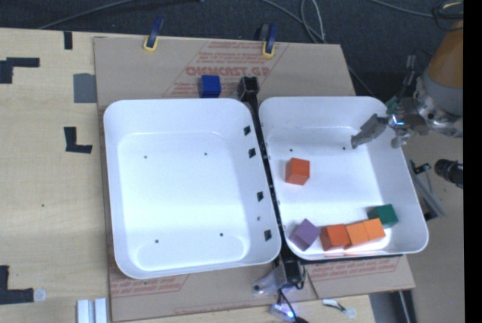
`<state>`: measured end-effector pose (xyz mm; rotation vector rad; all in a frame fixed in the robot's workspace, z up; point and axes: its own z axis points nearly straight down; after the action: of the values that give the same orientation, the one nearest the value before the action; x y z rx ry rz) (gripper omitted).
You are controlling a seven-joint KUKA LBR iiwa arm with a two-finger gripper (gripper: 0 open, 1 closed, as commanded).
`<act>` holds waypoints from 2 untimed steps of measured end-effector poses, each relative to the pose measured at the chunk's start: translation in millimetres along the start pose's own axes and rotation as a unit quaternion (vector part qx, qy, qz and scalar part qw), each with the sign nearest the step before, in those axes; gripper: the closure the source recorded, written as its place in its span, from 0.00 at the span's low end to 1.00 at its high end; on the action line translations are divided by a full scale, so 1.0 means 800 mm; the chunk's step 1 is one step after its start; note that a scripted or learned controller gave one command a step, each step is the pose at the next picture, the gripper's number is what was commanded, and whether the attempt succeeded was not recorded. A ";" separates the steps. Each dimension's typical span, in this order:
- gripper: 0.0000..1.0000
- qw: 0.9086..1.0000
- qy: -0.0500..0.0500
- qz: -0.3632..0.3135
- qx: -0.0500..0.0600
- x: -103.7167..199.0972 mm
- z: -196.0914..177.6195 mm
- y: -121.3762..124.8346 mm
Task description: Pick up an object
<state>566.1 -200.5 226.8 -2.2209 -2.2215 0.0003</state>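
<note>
over the right bin's (392, 186) far edge the end effector (367, 133) hangs, grip state unclear, nothing visibly held.

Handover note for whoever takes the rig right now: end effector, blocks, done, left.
End effector: over the upper right part of the right white bin, above the floor, nothing between its fingers; open or shut cannot be told from this view.
Blocks in the right bin: orange cube alone near the middle; along the near edge a purple cube, a dark orange cube, a lighter orange cube and a green cube, packed close together.
A blue cube sits on the cardboard behind the left white bin.
Done: no pick yet.
Left: grasp and lift one; the lone orange cube looks easiest.
</note>
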 end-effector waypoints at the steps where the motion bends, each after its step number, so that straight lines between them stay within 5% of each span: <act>1: 1.00 1.000 0.000 0.000 0.000 0.000 -0.013 0.000; 2: 0.00 1.000 0.000 0.000 0.000 0.000 -0.012 0.000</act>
<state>566.2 -200.3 236.6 -2.2201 -2.2215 0.0007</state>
